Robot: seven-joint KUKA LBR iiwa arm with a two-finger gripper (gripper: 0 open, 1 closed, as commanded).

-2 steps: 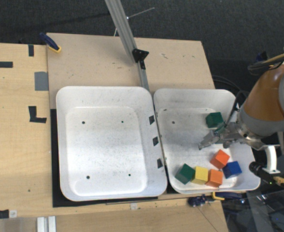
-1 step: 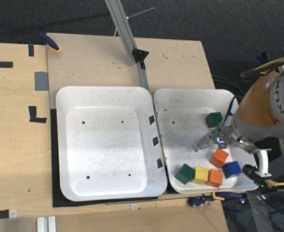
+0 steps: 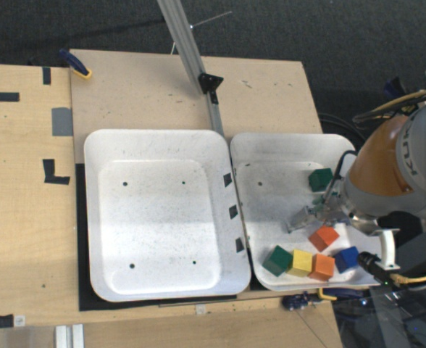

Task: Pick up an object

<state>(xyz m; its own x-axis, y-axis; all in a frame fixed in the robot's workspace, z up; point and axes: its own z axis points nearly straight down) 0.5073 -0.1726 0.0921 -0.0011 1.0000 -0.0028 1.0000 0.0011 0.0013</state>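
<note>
Reaching into the right bin from the right, with the hand hovering low over the bin floor, just up-left of a red-orange block and below a dark green block; impossible to tell whether opened or closed, and nothing seen gripped. Waiting along the bin's near wall: a green block, a yellow block, an orange block and a blue block, touching in a row. Probably best: choosing the red-orange block, standing apart from the crowded row, centring over it and descending straight. Sitting alongside on the plywood desk, the left bin; dark carpet beyond.
</note>
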